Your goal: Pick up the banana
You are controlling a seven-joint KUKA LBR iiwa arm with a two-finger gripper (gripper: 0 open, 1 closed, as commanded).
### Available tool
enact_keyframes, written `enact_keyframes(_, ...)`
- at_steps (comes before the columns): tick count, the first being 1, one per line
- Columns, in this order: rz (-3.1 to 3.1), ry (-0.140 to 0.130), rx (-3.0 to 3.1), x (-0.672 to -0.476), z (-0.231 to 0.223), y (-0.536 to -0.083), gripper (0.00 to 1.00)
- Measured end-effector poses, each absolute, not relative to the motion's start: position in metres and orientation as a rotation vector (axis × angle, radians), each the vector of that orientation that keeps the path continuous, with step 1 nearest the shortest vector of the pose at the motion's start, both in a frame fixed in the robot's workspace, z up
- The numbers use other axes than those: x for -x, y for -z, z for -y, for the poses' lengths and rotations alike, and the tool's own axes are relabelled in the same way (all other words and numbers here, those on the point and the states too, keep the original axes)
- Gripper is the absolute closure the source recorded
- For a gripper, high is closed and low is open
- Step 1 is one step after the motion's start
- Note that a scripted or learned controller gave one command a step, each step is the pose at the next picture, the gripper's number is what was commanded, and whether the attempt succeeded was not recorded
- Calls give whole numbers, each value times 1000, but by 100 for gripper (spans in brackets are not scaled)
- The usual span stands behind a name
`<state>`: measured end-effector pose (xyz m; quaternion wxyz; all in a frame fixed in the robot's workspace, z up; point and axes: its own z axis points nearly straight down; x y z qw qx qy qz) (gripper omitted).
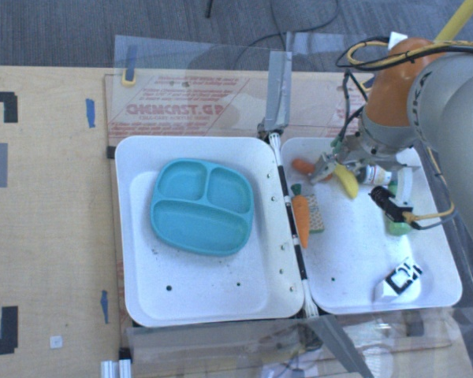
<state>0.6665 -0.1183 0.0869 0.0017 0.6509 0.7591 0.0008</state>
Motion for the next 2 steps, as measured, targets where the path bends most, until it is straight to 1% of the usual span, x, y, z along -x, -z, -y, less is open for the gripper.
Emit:
enact_keyframes(1,-2380,-4,-2040,-668,119,-99,100)
enact_keyframes(2,-2417,-2,-2003,-636,122,-171,100)
